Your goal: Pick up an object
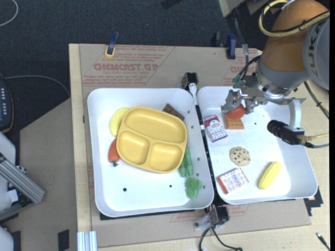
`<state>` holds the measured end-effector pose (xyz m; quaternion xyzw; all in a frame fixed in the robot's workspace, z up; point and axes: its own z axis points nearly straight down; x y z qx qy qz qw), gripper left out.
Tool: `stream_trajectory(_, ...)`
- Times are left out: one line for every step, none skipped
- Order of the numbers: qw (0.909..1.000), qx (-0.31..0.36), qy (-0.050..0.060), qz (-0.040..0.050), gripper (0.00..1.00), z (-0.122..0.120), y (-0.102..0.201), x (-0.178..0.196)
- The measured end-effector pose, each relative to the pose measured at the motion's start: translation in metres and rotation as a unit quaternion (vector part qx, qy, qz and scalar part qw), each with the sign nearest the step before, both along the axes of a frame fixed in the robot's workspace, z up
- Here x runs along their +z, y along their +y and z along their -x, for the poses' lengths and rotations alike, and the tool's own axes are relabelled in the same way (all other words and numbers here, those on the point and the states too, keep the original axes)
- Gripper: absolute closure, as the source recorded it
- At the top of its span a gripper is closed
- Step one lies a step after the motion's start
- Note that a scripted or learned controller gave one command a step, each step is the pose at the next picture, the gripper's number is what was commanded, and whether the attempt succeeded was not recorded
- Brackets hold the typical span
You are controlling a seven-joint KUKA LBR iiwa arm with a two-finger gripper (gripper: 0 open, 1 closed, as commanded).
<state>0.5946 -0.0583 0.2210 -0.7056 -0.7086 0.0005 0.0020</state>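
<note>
Dark carpet surrounded a plywood bench [157, 61] stamped with red lettering; two shallow white bins sat on it side by side. Left bin [99, 140]: a yellow divided tray [152, 139] lay upside-down or tilted across the middle, covering most of a yellow banana-like piece [116, 120] at its upper left and a red-orange pepper-like piece [113, 152] at its lower left. A dark brown item [171, 110] poked out at the tray's top right edge, green leafy toy [189, 178] trailed off its lower right corner.

Right bin [298, 187]: red-and-white packet [215, 128] near the divider, cookie [239, 156] below it, second red-and-white packet [232, 180] lower still, yellow corn-like piece [269, 174] at lower right.

Gripper [235, 107] sat low over the upper left of the right bin, right at an orange block [234, 120], flat and squarish with a redder top edge. Block's upper part sat directly under the fingertips, touching or nearly so. Couldn't tell whether the fingers were apart or closed, or whether the block was actually gripped.

Grey arm with orange band [290, 25] came in from upper right.
</note>
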Motion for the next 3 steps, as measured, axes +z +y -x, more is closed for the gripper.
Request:
stream_trajectory(1.0,0.0,-0.001,-0.0001,1.0,0.014,0.049,0.012)
stream_trajectory(1.0,0.0,0.0,0.0003,1.0,0.016,0.078,0.001)
stream_trajectory(1.0,-0.003,0.0,0.0008,1.0,0.025,0.075,-0.002)
